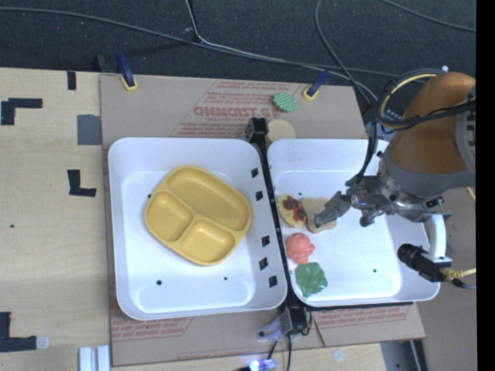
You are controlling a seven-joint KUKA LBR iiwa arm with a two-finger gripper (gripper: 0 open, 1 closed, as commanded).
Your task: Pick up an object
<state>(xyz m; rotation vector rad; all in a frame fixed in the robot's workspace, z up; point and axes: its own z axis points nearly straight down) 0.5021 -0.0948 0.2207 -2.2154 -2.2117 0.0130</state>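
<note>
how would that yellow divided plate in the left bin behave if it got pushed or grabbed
The yellow three-compartment plastic plate looks rigid and probably light. Lying flat and wide on the left white bin, it would likely slide rather than tip. Its broad shape probably only offers the rim to grip.

1. Left bin [124, 207]: holds a yellow divided tray [197, 215], three compartments, lying flat near the centre.
2. Right bin [340, 157]: holds a tan food toy [303, 212], a pink object [300, 246] and a green leaf-shaped object [311, 278], grouped along the left wall.
3. Gripper [328, 215]: positioned in the right bin, tip at the tan food toy's right edge; contact not discernible.
4. Desk [46, 230]: light wood with black tape marks; small green textured item [285, 102] on the cardboard behind the bins.
</note>
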